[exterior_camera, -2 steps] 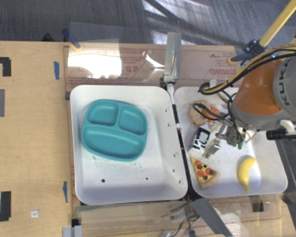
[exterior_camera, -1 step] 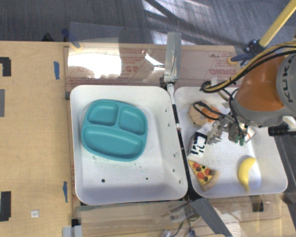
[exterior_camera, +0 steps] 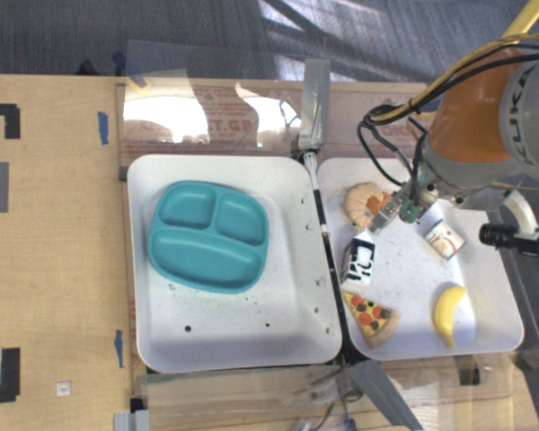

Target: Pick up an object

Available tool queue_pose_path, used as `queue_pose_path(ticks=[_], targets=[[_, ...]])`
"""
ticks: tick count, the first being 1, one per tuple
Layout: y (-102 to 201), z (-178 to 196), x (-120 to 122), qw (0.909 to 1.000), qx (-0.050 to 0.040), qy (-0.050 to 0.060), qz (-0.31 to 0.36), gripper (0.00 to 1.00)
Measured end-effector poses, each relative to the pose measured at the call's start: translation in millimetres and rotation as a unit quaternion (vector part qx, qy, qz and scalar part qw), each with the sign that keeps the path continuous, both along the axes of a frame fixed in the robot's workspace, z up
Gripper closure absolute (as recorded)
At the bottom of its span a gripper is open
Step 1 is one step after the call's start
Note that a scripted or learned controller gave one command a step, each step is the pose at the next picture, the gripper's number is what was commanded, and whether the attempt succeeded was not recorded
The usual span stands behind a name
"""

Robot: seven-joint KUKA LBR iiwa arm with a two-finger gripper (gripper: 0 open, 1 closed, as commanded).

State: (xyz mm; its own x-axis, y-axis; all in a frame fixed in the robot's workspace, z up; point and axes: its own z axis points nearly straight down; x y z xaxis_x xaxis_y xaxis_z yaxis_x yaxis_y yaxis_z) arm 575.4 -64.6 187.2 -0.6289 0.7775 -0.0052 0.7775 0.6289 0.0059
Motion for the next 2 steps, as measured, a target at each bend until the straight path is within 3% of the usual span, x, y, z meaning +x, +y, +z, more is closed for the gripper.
queue_pose_path(ticks=[1,2], targets=[[95,-3,-7,0.9895,0.0014,0.003,-0.145,1.00],[83,-3,-61,0.9023,0.0012,0.006,-0.431,1.00]])
